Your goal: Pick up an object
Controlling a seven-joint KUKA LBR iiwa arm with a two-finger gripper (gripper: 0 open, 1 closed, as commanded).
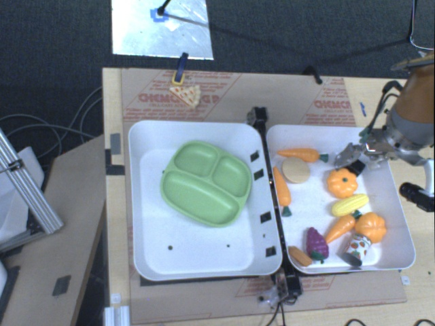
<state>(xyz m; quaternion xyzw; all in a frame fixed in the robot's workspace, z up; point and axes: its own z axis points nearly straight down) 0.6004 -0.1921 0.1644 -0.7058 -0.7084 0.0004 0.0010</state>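
Pumpkin first: a small ribbed orange plastic pumpkin with a green stem (342, 182) lies in the upper middle of the shallow white right bin (402, 231), loose on the floor. I see the dark two-finger gripper (353, 156) just above and right of it, low over the bin's far side. It looks apart from the pumpkin, and I see nothing gripped. I cannot tell if the jaws are spread or pressed together; they are too dark and small.

Just below the pumpkin lies a bumpy yellow plastic corn cob (350, 204). Under that are a tapered orange toy carrot (339, 228) and a second round orange pumpkin-like toy (371, 225), close together. A white-and-brown speckled toy (357, 248) sits at the near rim, shape unclear. A knobbly purple grape-like toy (316, 243) lies left of it, beside a flat orange wedge (298, 255) in the near left corner.

At the top left of the bin lies a smooth orange carrot with a green tip (299, 155). A flat beige round disc (296, 172) lies just below it, and a long orange toy (281, 187) runs along the left wall.

The grey arm with an orange band (416, 107) enters from the right. The shallow white left bin (146, 250) holds a glossy pale-green divided plate with three compartments (206, 182), lying flat.
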